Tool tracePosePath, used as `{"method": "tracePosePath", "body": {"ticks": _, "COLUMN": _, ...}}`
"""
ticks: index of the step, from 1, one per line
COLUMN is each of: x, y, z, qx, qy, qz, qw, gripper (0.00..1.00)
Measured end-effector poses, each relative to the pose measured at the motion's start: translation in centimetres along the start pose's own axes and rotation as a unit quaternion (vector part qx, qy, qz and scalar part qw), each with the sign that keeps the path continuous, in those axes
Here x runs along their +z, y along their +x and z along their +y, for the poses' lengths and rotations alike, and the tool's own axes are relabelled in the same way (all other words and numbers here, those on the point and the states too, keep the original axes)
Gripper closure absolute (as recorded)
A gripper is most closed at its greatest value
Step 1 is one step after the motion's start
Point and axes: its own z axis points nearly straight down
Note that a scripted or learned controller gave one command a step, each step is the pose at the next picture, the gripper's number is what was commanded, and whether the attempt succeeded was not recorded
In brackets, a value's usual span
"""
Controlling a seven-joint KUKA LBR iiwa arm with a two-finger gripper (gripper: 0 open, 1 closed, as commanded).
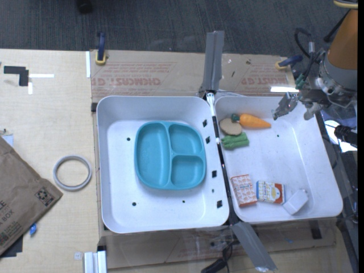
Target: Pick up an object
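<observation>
The arm (346,44) runs off the right edge. The claw (296,107) is too small and blurred to read. A cardboard box (20,195) is cropped at the left.

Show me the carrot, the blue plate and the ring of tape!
carrot (254,121): camera view, middle of its orange body.
blue plate (151,152): camera view, floor of its big compartment.
ring of tape (72,172): camera view, its band.

gripper (296,106) hangs over right bin's (318,152) far edge, apparently apart from the carrot (254,121).
</observation>
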Motion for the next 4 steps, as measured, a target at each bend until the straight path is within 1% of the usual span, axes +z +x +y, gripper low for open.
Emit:
{"method": "tracePosePath", "body": {"ticks": 1, "x": 15.2, "y": -0.4, "z": 5.8, "qx": -0.094, "qy": -0.002, "qz": -0.001, "qw": 0.9956, "gripper": 0.0}}
{"method": "tracePosePath", "body": {"ticks": 2, "x": 15.7, "y": 4.4, "z": 5.3, "qx": 0.036, "qy": 0.008, "qz": 0.0, "qw": 0.9993, "gripper": 0.0}}
{"method": "tracePosePath", "body": {"ticks": 3, "x": 14.7, "y": 4.4, "z": 5.3, "qx": 0.035, "qy": 0.008, "qz": 0.0, "qw": 0.9994, "gripper": 1.0}}
{"method": "tracePosePath", "body": {"ticks": 4, "x": 5.2, "y": 12.7, "z": 5.8, "qx": 0.03, "qy": -0.002, "qz": 0.0, "qw": 0.9995, "gripper": 1.0}}
